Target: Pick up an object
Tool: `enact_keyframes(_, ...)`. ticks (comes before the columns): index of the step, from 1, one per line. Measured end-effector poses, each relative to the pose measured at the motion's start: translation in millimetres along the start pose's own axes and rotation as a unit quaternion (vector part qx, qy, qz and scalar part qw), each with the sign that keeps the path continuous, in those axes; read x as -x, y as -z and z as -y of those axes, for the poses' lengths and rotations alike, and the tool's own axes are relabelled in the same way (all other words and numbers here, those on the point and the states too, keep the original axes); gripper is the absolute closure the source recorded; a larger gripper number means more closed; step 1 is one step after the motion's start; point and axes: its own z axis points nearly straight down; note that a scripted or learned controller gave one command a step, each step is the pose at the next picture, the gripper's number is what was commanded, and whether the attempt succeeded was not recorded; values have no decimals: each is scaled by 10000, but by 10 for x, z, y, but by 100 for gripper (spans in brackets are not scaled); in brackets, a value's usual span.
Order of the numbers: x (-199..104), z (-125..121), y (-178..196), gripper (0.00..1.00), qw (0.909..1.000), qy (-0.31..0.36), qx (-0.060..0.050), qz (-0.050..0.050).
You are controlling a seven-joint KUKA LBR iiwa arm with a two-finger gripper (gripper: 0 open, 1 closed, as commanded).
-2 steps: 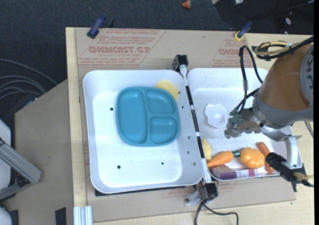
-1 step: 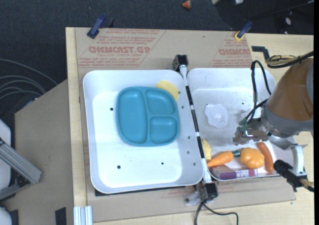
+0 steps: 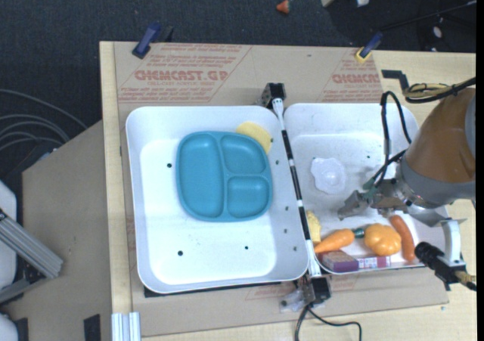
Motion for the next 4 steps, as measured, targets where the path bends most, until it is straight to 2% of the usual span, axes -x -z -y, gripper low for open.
enact_keyframes(1,-242,-7,-457,0,10000,-7,19,19)
enact_keyframes(2,-251,-4,-365,100,10000,-6,14,11)
enact_keyframes(3,-438,-7,541,100,10000,8,11,1)
enact_keyframes(4,-436,-3,537,0,10000,6,3,2)
